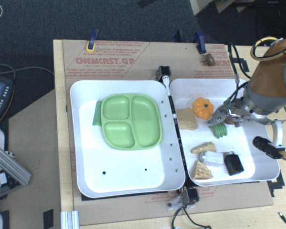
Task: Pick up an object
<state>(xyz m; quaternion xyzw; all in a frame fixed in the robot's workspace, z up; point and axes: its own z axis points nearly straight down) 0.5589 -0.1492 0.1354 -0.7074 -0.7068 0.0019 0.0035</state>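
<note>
Brown bench [128, 56] under two white bins [86, 128]; dark carpet [62, 8] beyond; tool [220, 123] state unclear.

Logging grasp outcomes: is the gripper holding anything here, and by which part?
Cannot be told. The gripper sits low in the right bin, right at a green object, beside the orange pumpkin.

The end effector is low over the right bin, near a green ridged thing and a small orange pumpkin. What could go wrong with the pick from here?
1. The end effector sits between the small orange pumpkin and the green ridged object, so it may nudge one while closing on the other.
2. The beige flat piece touches the pumpkin and could get dragged along.
</note>
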